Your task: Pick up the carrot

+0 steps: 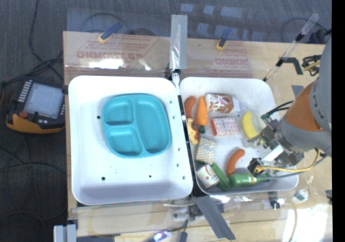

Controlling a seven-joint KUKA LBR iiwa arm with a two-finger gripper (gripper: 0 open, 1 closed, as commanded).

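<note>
Carrot (201, 110): orange, tapered, laid lengthwise near the right bin's (259, 95) far left corner, beside a sausage (190, 107). Jaws are seen at the bin's right edge; their opening cannot be told.

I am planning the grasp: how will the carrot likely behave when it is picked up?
The carrot looks like smooth plastic, so it is probably stiff, light and somewhat slippery. Its round tapered shape may roll or pivot when pinched. The sausage close beside it may get nudged.
</note>
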